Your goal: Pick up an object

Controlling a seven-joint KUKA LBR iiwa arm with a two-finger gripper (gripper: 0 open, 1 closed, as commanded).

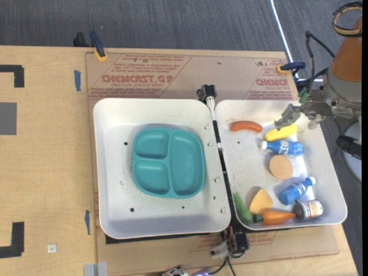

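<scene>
Bins: two shallow white plastic bins sat side by side on the bench, the left bin (109, 154) at frame centre and the right bin (328, 171) toward the right edge, their inner rims touching, probably so an item could be carried across in one short move.
Tray: a teal three-compartment plastic tray (169, 161) lay flat in the middle of the left bin with nothing in its compartments.
Clutter: the right bin held the pickable things, namely an orange sausage-shaped toy (246, 126) at its upper left, a yellow banana-like toy (280, 133) just right of it, a blue and white bottle (284, 148) below, a tan round disc (281, 167), a second small blue bottle (296, 191), a yellow wedge (260, 200), a carrot-like orange toy (278, 216), a green pod-shaped piece (240, 207) and a small dark-capped jar (309, 210) along the lower edge.
Gripper: the grey two-finger gripper (299, 115) hung at the upper right of the right bin, its fingers spread apart with nothing between them, just above and right of the yellow toy.
Likely aim: that placement suggested the yellow toy as the object to pick, though the nearby bottle could crowd a finger.
</scene>
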